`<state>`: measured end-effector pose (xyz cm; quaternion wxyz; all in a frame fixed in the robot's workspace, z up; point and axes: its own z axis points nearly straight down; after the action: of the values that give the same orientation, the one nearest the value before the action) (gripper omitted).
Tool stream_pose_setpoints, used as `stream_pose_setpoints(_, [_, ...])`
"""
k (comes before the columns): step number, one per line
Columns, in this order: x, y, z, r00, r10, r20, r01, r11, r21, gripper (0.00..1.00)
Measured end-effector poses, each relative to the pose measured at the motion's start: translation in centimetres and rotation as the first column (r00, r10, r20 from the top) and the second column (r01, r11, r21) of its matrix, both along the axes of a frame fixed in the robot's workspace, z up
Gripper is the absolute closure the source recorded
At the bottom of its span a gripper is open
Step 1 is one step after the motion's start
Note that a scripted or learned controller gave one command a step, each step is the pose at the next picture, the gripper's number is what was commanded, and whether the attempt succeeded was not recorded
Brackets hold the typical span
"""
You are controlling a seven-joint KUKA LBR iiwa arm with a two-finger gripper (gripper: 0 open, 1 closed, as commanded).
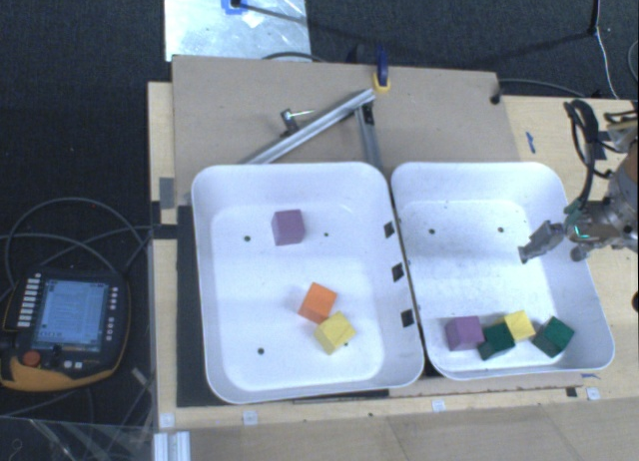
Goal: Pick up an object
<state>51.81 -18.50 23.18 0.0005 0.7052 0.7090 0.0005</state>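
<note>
Your gripper [544, 242] hangs over the right bin [469, 182] near its right wall; you cannot tell its state or any contact. Below it sit a purple block [463, 331], two green blocks [496, 339] and a yellow block [519, 325]. No writing is legible.

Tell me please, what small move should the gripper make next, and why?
Probably a short move toward the near wall of the right bin. The gripper hangs above bare floor at that bin's right side, while the nearest blocks, a yellow block and a green block, lie by that near wall.
</note>
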Motion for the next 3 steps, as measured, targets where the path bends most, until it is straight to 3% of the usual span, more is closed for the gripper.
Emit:
stream_pose_setpoints(1, [0.0, 0.0, 0.0, 1.0, -0.002, 0.001, 0.002, 1.0, 0.0, 0.0])
stream_pose_setpoints(3, [-0.8, -0.2, -10.4, 1.0, -0.004, -0.005, 0.004, 1.0, 0.001, 0.0])
